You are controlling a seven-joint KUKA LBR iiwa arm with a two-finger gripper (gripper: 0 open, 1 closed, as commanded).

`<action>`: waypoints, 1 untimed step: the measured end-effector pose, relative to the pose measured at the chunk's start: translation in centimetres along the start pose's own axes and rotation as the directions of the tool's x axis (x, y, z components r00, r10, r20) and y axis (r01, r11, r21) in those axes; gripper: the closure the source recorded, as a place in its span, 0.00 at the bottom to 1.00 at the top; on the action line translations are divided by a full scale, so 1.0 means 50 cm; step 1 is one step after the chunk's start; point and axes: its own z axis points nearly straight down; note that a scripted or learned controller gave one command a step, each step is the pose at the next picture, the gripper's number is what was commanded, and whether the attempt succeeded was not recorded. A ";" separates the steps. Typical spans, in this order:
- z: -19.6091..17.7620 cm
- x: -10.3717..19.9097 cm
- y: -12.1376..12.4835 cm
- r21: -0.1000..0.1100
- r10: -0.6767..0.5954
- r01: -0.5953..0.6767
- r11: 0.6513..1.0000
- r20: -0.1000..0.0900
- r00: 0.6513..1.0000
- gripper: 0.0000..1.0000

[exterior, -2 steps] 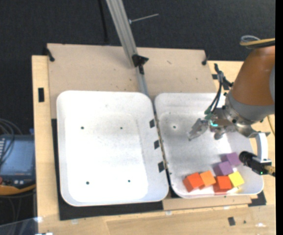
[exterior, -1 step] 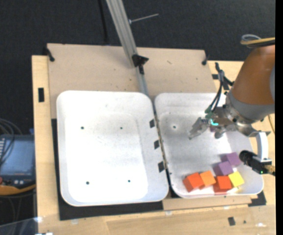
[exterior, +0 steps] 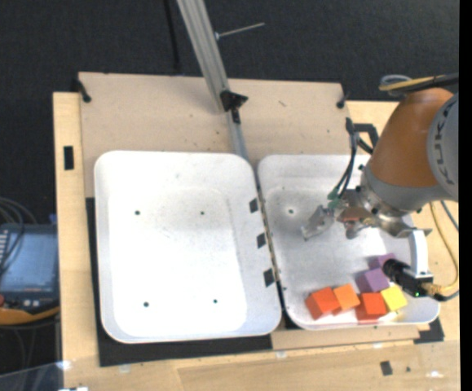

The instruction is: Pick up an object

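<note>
Several small blocks lie bunched in the near corner of the right bin point(exterior: 301, 182): a red-orange block point(exterior: 324, 302), an orange block point(exterior: 347, 296), another red-orange block point(exterior: 372, 304), a yellow block point(exterior: 394, 298) and a purple block point(exterior: 373, 278). My gripper point(exterior: 332, 226) hangs over the middle of the right bin, up and to the left of the blocks and apart from them. Its fingers point(exterior: 313, 226) are spread, with bare bin floor between them. The arm's wrist hides part of the bin's right side.
The left bin point(exterior: 174, 243) adjoins the right one, with black clips along the shared edge. A slanted metal rail point(exterior: 207, 51) runs from the top down to the bins' joint. A handheld control pendant point(exterior: 19, 267) with cables sits off the bench at the left.
</note>
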 end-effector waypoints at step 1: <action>0.103 0.011 0.014 0.001 0.005 -0.005 1.000 0.000 1.000 0.00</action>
